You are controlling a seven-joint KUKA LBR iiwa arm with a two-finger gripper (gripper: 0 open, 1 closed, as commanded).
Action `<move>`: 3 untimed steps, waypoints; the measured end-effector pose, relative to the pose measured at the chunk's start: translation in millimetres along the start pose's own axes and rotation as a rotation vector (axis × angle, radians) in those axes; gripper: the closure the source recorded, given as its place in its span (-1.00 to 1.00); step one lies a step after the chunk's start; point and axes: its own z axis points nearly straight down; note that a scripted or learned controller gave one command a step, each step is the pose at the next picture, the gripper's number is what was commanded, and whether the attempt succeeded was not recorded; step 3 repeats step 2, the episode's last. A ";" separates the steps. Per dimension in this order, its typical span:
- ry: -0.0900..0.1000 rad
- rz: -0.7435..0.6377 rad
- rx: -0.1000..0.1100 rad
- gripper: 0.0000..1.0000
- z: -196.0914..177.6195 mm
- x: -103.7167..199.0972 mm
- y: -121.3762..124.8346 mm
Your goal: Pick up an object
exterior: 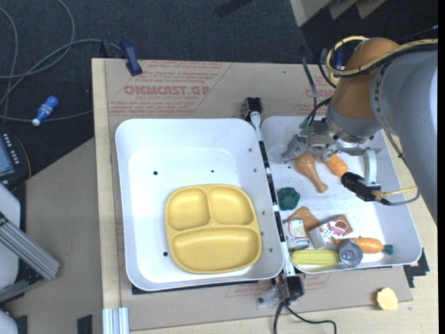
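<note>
The gripper point(327, 147) is down in the right bin point(402, 218), at its far end, right over the drumstick point(311, 170) — can't tell from this angle if it's clamped or loose. The drumstick lies just beside and toward the near side of the gripper, fat end closest to it, long axis slanting off toward the green blob point(288, 197). A small orange piece point(336, 164) sits on the drumstick's other side. I'd guess the drumstick is the target.
</note>
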 end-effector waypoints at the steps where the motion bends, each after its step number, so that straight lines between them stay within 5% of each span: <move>1: 0.000 0.001 0.002 1.00 -10.5 -0.3 -1.9; 2: 0.003 -0.004 -0.003 1.00 -105.9 75.0 -17.0; 3: 0.003 -0.004 -0.003 1.00 -105.9 75.0 -17.0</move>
